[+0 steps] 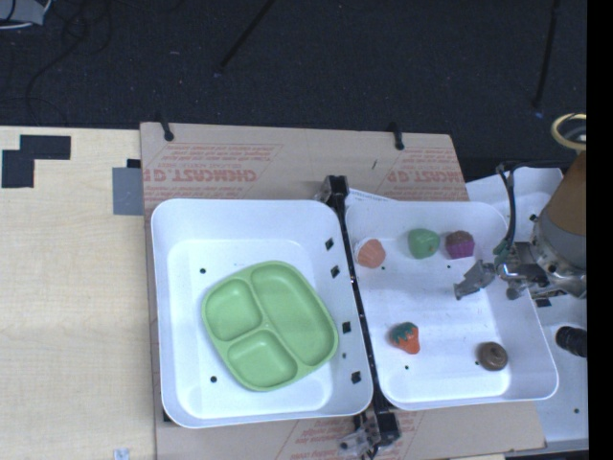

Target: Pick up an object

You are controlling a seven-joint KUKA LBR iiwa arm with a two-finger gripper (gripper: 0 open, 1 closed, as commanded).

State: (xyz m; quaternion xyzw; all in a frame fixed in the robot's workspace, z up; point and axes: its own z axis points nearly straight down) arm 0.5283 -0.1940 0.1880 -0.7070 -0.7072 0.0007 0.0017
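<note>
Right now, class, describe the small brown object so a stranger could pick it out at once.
Start at the right bin, the one without the green divided plate. Go to its near right corner, below the claw; the brown ring-shaped piece lies there alone. Unlike the pink, green, purple and orange-red pieces, it is dull brown with a dark centre.

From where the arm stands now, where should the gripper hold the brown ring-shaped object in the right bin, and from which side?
Grip the brown ring across its outer rim, coming straight down from above. It lies flat on the right bin floor with free space on all sides, so the fingers can likely straddle it. The gripper is nearby, up and slightly left in view.
</note>
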